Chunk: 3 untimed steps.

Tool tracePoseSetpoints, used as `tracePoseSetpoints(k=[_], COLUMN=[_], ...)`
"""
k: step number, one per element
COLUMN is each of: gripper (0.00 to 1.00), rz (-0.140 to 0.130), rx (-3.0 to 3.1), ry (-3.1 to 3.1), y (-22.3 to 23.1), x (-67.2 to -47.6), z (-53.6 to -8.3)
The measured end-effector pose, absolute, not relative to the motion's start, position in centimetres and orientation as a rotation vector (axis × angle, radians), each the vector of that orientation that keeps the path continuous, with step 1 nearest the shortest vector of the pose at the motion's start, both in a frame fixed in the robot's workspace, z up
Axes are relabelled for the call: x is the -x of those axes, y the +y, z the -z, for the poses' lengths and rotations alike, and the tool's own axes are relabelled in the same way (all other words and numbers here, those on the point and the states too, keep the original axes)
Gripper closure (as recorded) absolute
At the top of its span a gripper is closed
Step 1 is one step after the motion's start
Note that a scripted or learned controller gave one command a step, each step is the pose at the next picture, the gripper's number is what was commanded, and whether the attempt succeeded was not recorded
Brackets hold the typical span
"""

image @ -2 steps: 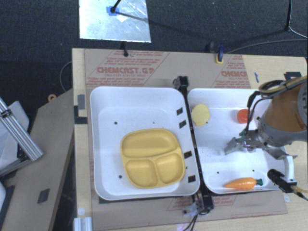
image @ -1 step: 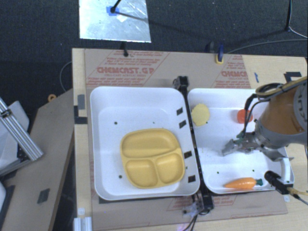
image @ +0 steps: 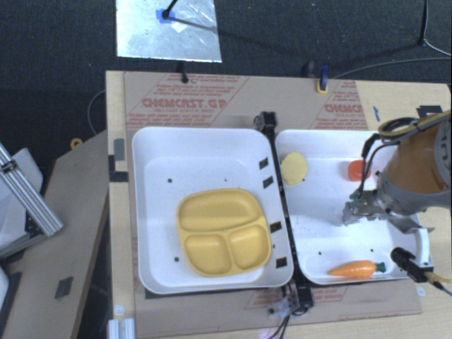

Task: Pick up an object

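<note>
Hanging low over the right bin [image: 314, 150], the claw [image: 353, 214] sits above bare white floor, with nothing visibly caught in it; whether it is wide or narrow I cannot tell. The candidates lie apart from it: a carrot [image: 353, 268] near the bin's front wall, a yellow disc [image: 294, 167] by the divider, and a small red piece [image: 355, 169] toward the back. The likely failure is closing on nothing. A carrot so close to the wall may also roll or wedge. The yellow tray [image: 222, 232] fills the left bin [image: 152, 189].
</note>
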State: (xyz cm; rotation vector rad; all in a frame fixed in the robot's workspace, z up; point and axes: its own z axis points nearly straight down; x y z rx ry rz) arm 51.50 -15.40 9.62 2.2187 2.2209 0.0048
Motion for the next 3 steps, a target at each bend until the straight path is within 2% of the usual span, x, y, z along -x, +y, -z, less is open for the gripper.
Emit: tracePoseSetpoints(k=[2, 3], gripper=[1.00, 1.00], rz=[-0.004, -0.006], rx=[-2.213, -2.211], ry=[2.223, 2.222], y=[-16.0, -16.7], x=[-52.0, -52.0], z=[-18.4, -24.7])
